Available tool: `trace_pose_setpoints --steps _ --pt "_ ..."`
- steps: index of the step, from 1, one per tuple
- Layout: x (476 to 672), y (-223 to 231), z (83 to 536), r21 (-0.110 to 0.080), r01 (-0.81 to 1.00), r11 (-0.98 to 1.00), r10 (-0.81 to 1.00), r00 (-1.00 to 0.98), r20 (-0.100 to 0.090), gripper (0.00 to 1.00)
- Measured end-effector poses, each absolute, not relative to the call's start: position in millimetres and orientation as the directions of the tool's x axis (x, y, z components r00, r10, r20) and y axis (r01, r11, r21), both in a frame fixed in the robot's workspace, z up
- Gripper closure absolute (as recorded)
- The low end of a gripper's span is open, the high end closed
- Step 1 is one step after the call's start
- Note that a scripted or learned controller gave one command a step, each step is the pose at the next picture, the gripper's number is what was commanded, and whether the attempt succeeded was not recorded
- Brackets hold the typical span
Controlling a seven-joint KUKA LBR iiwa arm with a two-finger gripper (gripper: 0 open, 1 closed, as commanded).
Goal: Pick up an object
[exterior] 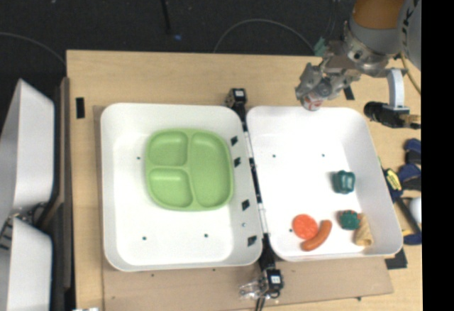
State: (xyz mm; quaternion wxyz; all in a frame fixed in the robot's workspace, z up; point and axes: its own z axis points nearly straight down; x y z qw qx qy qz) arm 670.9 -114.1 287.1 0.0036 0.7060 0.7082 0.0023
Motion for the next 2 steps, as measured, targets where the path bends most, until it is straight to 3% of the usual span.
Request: trace_pose_setpoints --steps 1,2 --pt "651.7 -67.8 280.3 0.0 1.0 0.004 1.0 -0.004 -0.001 1.0" --pt "612.3 -25.2 267.0 -0.002 1.0 0.004 1.0 -0.004 0.0 1.0"
